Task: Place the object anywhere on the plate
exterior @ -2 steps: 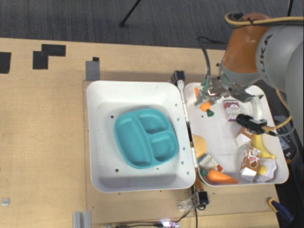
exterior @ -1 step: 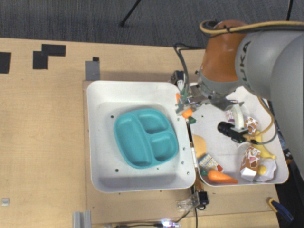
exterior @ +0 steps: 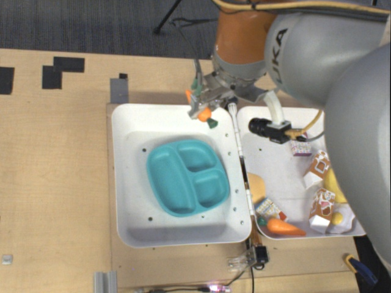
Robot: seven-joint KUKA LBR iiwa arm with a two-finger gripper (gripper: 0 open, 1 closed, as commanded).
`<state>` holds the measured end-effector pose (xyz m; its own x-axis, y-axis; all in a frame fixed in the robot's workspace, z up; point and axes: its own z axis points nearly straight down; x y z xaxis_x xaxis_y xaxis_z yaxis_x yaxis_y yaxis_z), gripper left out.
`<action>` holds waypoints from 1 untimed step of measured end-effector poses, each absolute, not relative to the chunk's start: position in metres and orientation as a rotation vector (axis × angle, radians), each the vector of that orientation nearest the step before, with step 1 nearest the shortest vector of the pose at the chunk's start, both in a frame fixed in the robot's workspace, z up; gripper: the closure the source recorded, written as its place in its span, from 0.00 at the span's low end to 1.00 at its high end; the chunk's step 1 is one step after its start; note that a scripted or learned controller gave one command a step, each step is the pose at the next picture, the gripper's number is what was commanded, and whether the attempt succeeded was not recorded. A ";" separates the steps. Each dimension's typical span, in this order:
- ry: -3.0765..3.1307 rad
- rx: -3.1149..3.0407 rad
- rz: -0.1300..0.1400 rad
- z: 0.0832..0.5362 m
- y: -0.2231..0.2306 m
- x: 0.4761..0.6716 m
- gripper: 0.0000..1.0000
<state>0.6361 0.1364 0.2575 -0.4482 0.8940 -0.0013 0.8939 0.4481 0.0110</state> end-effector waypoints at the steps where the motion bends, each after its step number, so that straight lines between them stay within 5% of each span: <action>1: 2.594 1.779 0.001 0.197 0.192 0.591 1.00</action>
<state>0.5911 0.1921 0.1966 -0.3603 0.9328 0.0038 0.9328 0.3603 -0.0019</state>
